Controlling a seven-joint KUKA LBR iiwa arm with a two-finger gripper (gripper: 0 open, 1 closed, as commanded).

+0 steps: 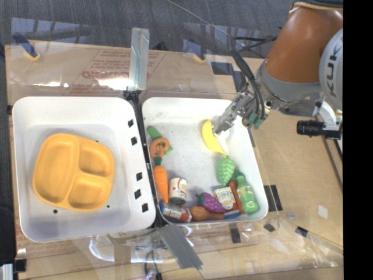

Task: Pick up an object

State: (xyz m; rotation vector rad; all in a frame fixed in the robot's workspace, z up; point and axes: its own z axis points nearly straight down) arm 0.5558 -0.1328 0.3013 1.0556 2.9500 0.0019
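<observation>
One small can (pixel 178 190) bears a label too blurred to read

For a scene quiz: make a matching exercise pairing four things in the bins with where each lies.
Things:
1. tray
2. banana
3. carrot
4. bottle

Places:
A. right bin, near corner on the right
B. left bin
C. right bin, along the wall shared with the left bin
D. right bin, far part, at the end effector

Pairs: 1-B, 2-D, 3-C, 4-A
</observation>
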